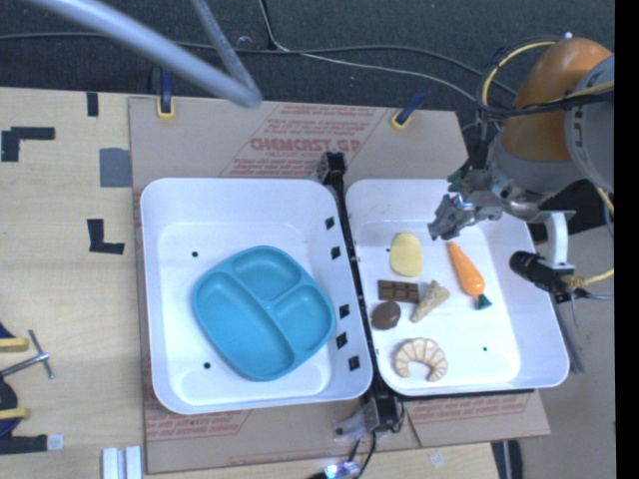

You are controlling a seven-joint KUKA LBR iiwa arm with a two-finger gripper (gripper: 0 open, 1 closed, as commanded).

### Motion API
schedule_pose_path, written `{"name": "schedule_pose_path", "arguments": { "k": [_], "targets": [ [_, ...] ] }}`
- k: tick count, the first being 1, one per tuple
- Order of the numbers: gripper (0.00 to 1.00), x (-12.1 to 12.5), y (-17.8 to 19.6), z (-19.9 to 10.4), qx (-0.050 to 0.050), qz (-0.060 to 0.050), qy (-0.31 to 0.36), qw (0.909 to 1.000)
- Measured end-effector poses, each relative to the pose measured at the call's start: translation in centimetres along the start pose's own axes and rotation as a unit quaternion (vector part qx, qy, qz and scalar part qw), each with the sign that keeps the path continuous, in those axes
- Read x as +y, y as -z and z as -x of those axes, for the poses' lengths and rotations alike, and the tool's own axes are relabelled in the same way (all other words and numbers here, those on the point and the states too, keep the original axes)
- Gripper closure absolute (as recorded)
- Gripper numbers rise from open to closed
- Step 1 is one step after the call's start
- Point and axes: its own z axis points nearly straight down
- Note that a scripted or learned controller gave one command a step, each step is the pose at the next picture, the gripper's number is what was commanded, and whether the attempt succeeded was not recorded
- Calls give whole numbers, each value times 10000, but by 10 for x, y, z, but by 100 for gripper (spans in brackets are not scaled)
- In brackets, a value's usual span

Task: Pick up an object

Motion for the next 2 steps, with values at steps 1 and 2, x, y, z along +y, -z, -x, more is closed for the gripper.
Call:
{"name": "schedule_pose_path", "arguments": {
  "k": [1, 2],
  "targets": [
    [100, -4, 62, -2, -1, 8, 3, 10000],
    [100, -4, 78, -2, 4, -14, 1, 10000]
  ]
}}
